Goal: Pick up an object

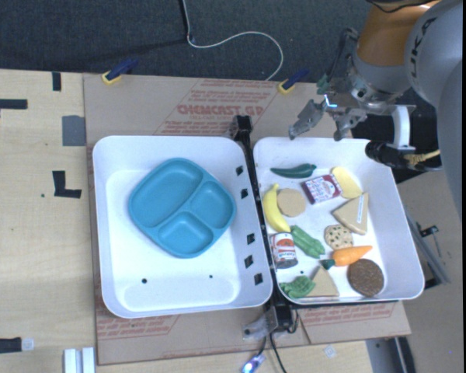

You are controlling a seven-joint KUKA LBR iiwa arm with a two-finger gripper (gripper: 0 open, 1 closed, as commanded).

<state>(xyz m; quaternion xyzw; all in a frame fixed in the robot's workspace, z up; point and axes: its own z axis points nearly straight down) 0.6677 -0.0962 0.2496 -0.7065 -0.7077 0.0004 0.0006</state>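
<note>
Above the far edge of the right bin point(400, 231), end effector point(320, 123) hovering with fingers spread apart, nothing between them. Not over any item yet; nearest target the green chilli point(293, 170), just inside the bin's far wall.

Right bin crowded with toy food, all candidates for the pick:
- banana point(274, 208), along the left wall, touching a round cracker point(291, 202)
- small red-and-white packet point(321, 188), beside a yellow lemon-like piece point(346, 181)
- cheese wedge point(353, 214), chip cookie point(337, 235), carrot point(348, 256)
- brown round patty point(366, 277), near the front right corner
- small can point(284, 249), lying between banana and a green pickle point(307, 241)

Handling, judged: likely hollow plastic, light, stiff, smooth and a bit slippery. No fragility concern. Flat discs (cracker, cookie, patty) poor for a two-finger pinch from above. Better bets: carrot or banana, gripped across the narrow width mid-length. Tight packing means likely collisions with neighbours.

Left bin point(109, 208) holding a blue divided plate point(182, 207).

Writing: red print on the cardboard point(163, 103) under the bins, possibly "CHEMICAL GUYS", not fully legible. Labels on can and packet too small to read.
</note>
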